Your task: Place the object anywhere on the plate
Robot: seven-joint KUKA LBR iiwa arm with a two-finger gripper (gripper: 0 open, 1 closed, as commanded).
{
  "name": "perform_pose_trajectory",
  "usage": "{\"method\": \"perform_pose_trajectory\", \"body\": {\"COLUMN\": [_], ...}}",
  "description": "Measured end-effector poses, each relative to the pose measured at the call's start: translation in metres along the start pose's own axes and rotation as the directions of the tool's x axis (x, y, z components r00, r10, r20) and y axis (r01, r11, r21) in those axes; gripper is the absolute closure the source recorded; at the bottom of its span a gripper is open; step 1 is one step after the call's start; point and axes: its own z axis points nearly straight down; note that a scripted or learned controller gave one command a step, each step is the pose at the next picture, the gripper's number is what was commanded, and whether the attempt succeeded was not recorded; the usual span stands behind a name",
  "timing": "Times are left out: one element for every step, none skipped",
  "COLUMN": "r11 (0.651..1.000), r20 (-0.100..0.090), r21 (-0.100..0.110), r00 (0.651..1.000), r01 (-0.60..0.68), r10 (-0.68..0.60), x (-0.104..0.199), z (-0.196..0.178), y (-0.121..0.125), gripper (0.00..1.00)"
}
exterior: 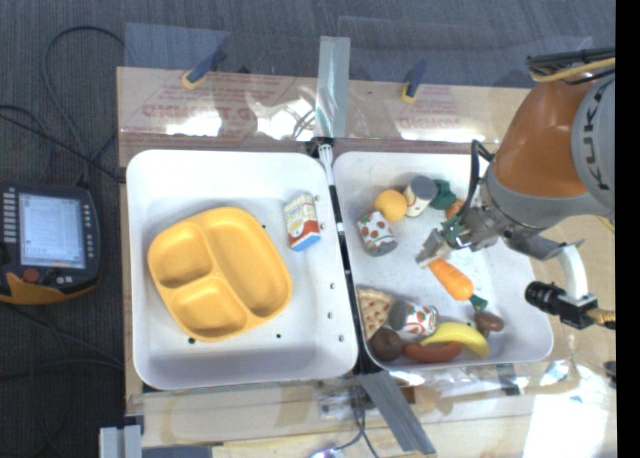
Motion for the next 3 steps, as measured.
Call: {"method": "perform_pose_trajectory", "body": {"r11": [1.000,0.970,0.970], "r20": [-0.004,0.000,0.001], "r21": [-0.001,-0.001,-0.001], "r00": [1.000,0.970,0.970], "r01": [0.023,0.243,0.242], "r10": [-0.023,-0.243,-0.242], "x": [0.104,0.171,0.170], "z": [-0.003,-0.005,-0.005], "y": [0.037,0.096,0.096], "gripper": [1.00,1.00,0.00]}}
